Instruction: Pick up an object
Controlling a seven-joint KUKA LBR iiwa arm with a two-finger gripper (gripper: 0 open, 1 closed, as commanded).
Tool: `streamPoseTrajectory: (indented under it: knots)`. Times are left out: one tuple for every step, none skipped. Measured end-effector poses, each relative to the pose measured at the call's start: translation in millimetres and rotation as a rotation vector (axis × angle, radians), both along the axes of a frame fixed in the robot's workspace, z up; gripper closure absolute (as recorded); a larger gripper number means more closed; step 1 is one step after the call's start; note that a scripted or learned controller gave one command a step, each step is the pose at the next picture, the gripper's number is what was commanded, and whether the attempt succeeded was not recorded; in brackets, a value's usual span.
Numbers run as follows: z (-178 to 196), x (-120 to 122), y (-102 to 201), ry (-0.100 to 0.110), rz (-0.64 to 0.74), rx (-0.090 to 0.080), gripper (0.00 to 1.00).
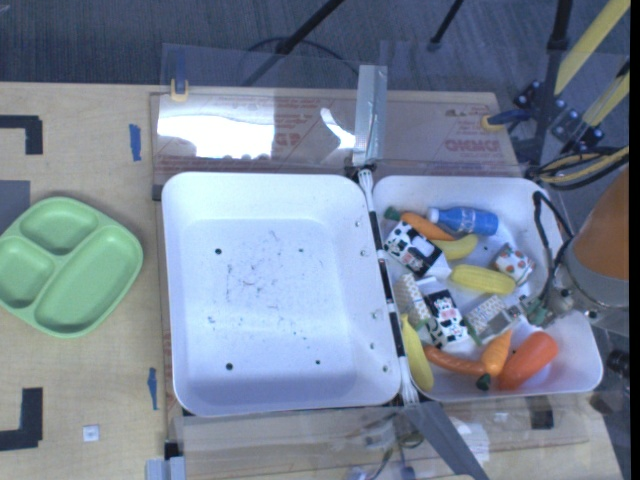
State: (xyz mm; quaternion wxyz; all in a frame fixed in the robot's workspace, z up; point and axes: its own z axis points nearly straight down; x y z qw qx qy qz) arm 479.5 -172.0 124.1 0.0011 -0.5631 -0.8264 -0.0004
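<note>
The right bin (585, 366) holds a heap of toy items. A blue bottle (462, 220) lies at the back beside an orange carrot (424, 226). Below them are a black-and-white cow-patterned box (412, 249), a yellow corn-like piece (481, 280) and a small white and red item (512, 263). Nearer the front lie a second cow-patterned piece (446, 320), a carrot (455, 361), a yellow banana (418, 354) and a round orange fruit (529, 358). My gripper (536, 311) reaches in low from the right, just above the orange fruit and beside a striped grey piece (491, 314).
The left bin (268, 190) is bare white with faint scuff marks. A green divided plate (66, 266) sits on the bench at far left. A clear panel (250, 128) stands behind the bins, with cables and stand legs at the back right.
</note>
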Motion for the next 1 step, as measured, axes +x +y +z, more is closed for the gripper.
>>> streamPoseTrajectory:
  knots:
    - [-37.8,0.8,-6.0,-0.003,-0.172,0.0,0.0]
